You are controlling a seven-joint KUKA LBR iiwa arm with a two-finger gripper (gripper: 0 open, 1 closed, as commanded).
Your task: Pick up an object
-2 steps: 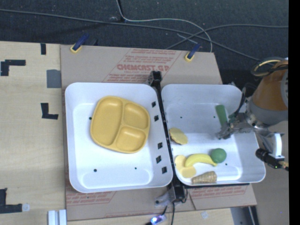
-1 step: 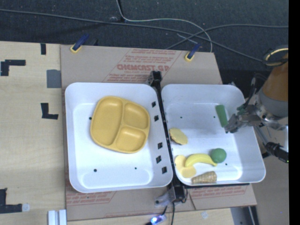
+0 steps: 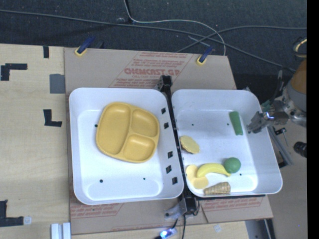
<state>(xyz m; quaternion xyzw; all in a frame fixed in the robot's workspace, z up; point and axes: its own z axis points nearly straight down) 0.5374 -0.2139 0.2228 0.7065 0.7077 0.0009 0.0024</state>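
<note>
The right bin [image 3: 214, 97] holds a green stick [image 3: 236, 122] near its right wall, a pale yellow chip-like piece [image 3: 189, 144], a yellow banana [image 3: 213, 170], a green ball [image 3: 232, 165], a yellow round piece [image 3: 195, 178] and a tan waffle cone [image 3: 218, 188]. My gripper [image 3: 256, 122] hangs at the bin's right rim, just right of the green stick, with nothing seen between its fingers.
The left bin [image 3: 82, 148] carries a yellow divided plate [image 3: 127, 132]. Both bins rest on a cardboard sheet [image 3: 149, 66] held by blue and yellow clamps at its far edge. Black cables run across the dark floor behind.
</note>
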